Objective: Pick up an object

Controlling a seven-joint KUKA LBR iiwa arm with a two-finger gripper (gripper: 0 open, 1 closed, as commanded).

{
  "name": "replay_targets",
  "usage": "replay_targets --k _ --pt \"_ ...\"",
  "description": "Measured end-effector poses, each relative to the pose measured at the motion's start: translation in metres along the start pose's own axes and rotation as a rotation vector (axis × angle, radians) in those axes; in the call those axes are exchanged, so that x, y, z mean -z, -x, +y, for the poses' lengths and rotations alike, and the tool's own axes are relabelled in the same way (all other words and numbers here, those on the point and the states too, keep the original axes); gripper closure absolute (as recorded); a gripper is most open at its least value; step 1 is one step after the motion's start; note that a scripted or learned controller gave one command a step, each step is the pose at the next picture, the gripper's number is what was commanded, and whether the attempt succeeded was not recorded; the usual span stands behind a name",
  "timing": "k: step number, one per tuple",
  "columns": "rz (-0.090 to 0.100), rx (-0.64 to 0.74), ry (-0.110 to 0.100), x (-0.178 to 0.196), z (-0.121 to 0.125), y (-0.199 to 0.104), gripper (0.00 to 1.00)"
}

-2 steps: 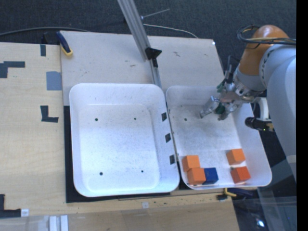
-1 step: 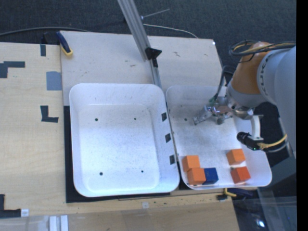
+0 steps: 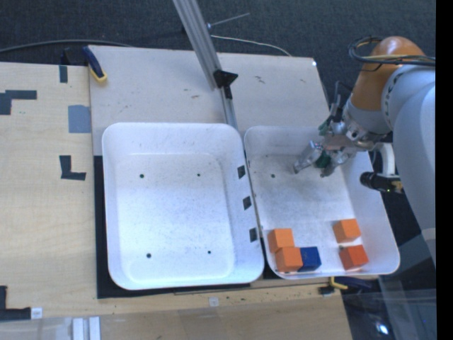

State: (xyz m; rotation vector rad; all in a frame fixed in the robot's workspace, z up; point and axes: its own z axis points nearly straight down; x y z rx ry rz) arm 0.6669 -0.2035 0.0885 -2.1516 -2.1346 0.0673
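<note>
My gripper [image 3: 312, 166] hangs over the upper part of the right bin [image 3: 297, 204], reaching in from the right. Its fingers stand open and nothing shows between them. Several orange blocks lie at the near end of that bin: one [image 3: 281, 238] sits above another [image 3: 288, 259] at the left, and two more [image 3: 346, 229] [image 3: 353, 256] lie at the right. A blue block [image 3: 309, 258] rests against the lower left orange block. All the blocks lie well below the gripper, apart from it.
The left bin [image 3: 170, 204] stands beside the right one. A slanted metal rail [image 3: 202, 41] crosses the bench toward the gap between the bins. A yellow-and-blue tool [image 3: 95, 64] lies at the bench's far left corner.
</note>
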Motion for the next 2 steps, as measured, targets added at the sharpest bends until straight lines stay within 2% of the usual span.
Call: replay_targets --k 1,2 --pt "-0.043 0.011 0.101 -0.007 -0.069 -0.057 0.00" --pt "-0.025 0.000 0.038 -0.003 -0.010 -0.030 0.00"
